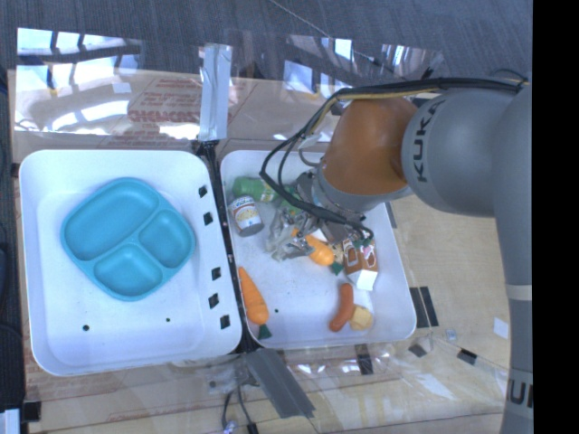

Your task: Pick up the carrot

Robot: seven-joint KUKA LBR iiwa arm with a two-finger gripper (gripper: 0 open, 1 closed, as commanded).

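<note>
The carrot [254, 301] lies in the right bin [398, 307], hard against its left wall near the front corner, orange body running lengthwise along the wall with the green stub toward the front edge. You should judge it a light, rigid toy with a smooth, tapering skin, likely to slip if taken near the narrow tip. Take it across the thick middle of the body, closing crosswise to its length; note that the wall beside it leaves little room for a finger on that side.

The gripper [291, 240] hangs low over the middle of the same bin, above a small cluster of clutter, with another orange piece [319, 252] just beside it. The carrot sits apart from the gripper, toward the front-left corner, with bare bin floor between them. Whether the gripper is apart or closed cannot be told here. The blue divided plate [128, 237] rests in the left bin [36, 242], well apart.
</note>
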